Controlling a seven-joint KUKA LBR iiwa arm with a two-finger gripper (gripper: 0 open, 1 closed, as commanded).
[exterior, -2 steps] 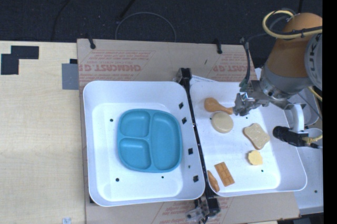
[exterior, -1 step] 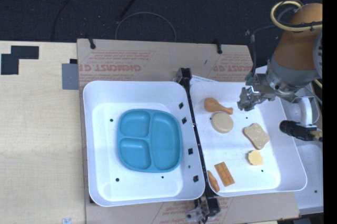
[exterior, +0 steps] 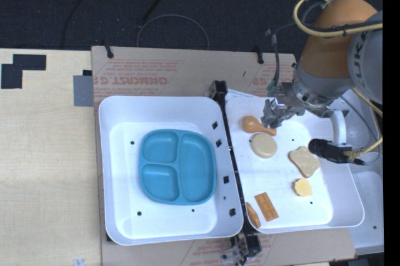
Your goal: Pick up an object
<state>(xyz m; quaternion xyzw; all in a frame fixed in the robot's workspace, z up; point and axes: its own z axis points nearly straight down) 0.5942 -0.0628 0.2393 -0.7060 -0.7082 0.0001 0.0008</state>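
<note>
In the right bin [exterior: 340, 211] lie several toy foods. An orange drumstick-like piece [exterior: 256, 125] rests near the far left corner, with a round beige disc [exterior: 264, 146] just in front of it. A slice of toast [exterior: 305, 162], a yellow cheese chunk [exterior: 303, 187], a brown waffle bar [exterior: 266, 206] and a small orange roll [exterior: 252, 215] lie further forward. My gripper [exterior: 274, 116] hangs low over the bin's far side, right beside the drumstick's thin end. Whether anything sits between its tips cannot be made out.
The left bin [exterior: 119, 127] bears a blue divided plate [exterior: 176, 166]. A black divider [exterior: 226, 152] runs between the bins. A black handle-like part [exterior: 328, 151] juts in at the right bin's right side. Cables hang near the wrist.
</note>
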